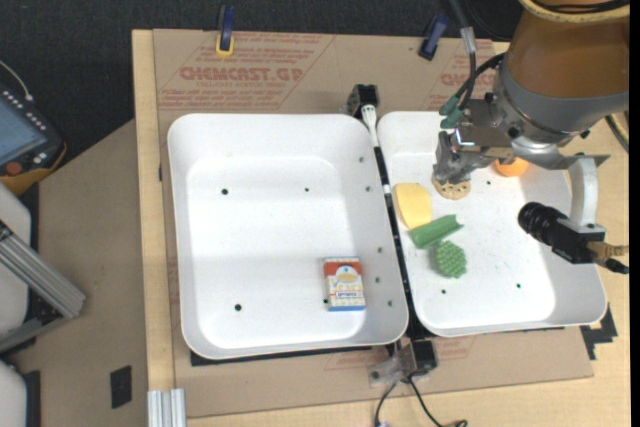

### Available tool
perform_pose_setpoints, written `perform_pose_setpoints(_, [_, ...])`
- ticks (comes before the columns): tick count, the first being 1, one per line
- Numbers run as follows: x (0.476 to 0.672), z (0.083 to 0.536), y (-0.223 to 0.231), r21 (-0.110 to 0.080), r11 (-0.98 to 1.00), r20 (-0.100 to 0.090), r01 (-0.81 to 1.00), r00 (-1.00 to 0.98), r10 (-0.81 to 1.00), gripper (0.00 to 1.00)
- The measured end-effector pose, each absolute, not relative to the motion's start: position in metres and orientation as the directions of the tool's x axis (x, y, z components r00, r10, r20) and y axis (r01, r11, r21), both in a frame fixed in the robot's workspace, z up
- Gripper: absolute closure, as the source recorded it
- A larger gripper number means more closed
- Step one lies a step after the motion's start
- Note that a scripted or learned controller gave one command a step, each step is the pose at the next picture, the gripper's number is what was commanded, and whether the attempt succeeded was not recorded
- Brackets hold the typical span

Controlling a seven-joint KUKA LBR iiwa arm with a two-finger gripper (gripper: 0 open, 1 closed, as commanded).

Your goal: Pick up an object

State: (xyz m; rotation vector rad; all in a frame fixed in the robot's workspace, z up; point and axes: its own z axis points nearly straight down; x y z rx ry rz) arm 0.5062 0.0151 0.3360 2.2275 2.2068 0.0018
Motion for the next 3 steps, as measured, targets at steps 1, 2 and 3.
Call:
perform_pose_setpoints(1, [0.511, 0.309, 0.072, -0.005, 0.005, 0.001, 1.0, -0.005, 1.0, 1.0])
perform_pose_setpoints(2, [0.5, 0.31, -0.012, -0.002, -0.009, -0.001, 1.0, 0.009, 1.0, 1.0])
perform_pose_setpoints(3, [0.501, 0.321, -0.007, 0.002, 0.0, 0.0, 1.0, 0.0, 1.0, 1.0])
